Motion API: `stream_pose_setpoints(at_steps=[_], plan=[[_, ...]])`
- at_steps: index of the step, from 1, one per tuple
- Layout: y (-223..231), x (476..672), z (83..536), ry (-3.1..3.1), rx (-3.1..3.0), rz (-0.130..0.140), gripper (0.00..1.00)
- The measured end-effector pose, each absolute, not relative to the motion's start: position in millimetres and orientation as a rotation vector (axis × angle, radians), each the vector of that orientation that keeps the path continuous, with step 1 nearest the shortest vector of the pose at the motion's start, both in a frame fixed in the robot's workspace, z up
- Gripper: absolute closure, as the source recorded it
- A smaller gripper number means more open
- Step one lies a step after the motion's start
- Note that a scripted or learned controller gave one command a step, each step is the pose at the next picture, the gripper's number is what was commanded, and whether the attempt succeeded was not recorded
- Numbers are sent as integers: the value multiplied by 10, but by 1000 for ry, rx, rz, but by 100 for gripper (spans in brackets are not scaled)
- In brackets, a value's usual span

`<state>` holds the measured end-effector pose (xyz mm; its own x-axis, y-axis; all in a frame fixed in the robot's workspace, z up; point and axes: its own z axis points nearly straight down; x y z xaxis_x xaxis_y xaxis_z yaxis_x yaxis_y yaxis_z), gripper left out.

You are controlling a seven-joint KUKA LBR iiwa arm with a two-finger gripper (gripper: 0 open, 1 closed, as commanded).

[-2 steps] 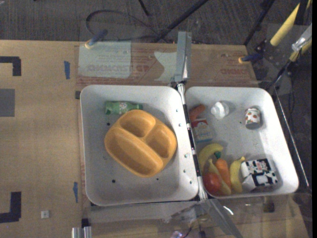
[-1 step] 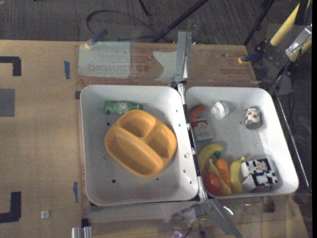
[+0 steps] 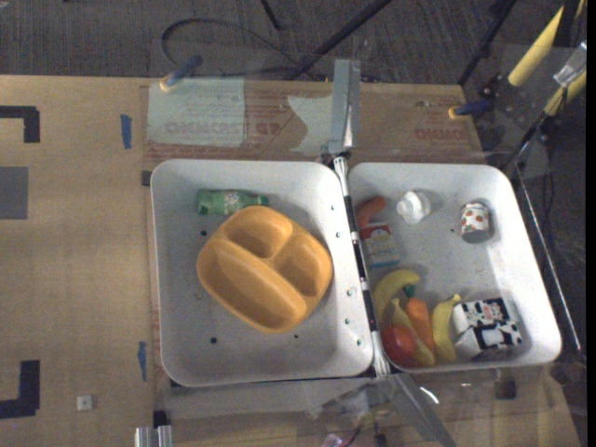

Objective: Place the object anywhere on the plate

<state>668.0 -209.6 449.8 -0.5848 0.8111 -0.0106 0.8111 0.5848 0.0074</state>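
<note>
Black-and-white, a cow-print carton point(image 3: 484, 327) lies nearest in the right bin point(image 3: 521, 250), the side the arm reaches in from, beside bananas point(image 3: 396, 285), a carrot point(image 3: 419, 319) and a tomato point(image 3: 399, 343). Farther back stands a small cup point(image 3: 475, 220). The orange plate point(image 3: 265, 268) in the left bin point(image 3: 177, 324) carries nothing, so the pick looks not yet begun. Whether the gripper is released or clenched cannot be told. Next calls for descending on one loose item.

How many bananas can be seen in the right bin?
2. One banana lies near the bin's left wall, and another banana stands beside the cow-patterned carton. More could be hidden in the pile.
</note>
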Motion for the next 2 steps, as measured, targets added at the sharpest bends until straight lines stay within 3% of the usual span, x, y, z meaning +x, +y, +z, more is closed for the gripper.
stream_pose_setpoints(at_steps=[1,2], plan=[[-1731,6671,4369,2846,1325,1,100],[-1732,6671,4369,2845,1325,1,0]])
